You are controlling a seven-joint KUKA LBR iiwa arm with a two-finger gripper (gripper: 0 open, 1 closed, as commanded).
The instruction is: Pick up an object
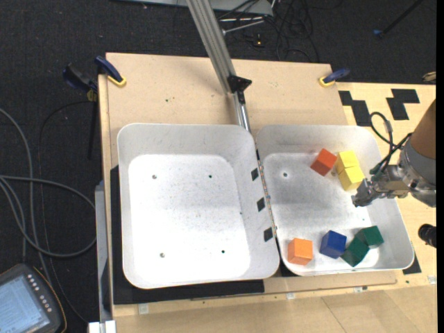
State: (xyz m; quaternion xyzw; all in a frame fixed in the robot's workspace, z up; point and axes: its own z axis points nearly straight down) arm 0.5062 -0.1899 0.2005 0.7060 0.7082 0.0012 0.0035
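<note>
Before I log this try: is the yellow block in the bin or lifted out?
In. The yellow block lies on the right bin floor beside an orange block.

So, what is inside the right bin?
The right bin holds two orange blocks, a yellow block, a blue block and green blocks. The end effector covers a little floor.

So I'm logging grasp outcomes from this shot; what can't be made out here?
- End effector: too small and dark to read its fingers or any contact with the yellow block.
- Arm: cut off by the right edge.
- Green blocks: they overlap, so whether there are two is unclear.
</note>
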